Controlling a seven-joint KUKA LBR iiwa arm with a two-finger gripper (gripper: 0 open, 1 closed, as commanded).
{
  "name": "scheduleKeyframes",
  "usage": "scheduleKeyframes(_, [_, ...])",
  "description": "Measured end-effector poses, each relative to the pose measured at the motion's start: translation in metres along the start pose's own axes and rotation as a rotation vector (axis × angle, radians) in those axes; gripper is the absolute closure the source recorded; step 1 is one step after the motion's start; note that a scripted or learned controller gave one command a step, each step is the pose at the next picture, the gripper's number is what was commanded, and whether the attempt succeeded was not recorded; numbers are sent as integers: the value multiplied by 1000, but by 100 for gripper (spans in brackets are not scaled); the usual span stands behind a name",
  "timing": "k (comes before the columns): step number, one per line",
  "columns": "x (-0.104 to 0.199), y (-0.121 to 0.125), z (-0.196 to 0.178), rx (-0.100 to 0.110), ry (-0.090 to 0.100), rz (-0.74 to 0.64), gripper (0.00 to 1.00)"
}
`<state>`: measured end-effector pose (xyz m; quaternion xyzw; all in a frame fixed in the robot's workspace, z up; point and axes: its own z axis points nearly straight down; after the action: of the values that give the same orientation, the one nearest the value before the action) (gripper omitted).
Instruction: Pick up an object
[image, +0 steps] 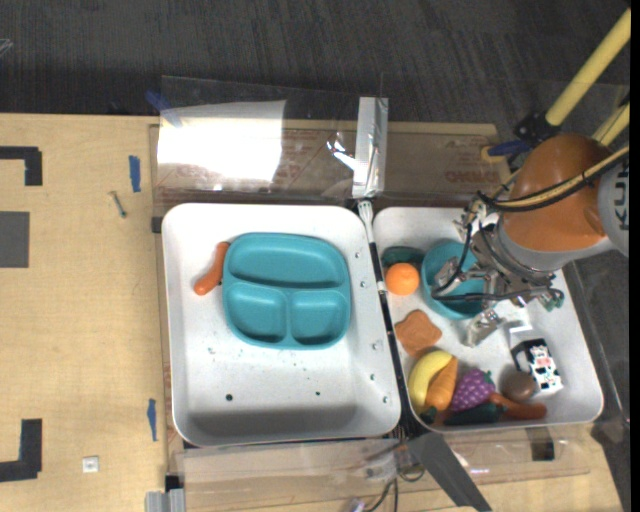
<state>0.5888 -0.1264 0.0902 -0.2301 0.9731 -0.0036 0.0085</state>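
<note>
Teal tray (288, 290), orange ball (402, 279), yellow banana (428, 374), seemingly purple grapes (473, 388).

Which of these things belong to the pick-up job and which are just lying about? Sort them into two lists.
For the job:
gripper
right bin
orange ball
banana
purple grapes
toast-coloured piece
teal bowl
black-and-white toy

Just lying about:
left bin
teal divided tray
orange carrot-like piece
</note>
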Motion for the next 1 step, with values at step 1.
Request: scheduleKeyframes(1, [-4, 23, -2, 8, 5, 9, 0])
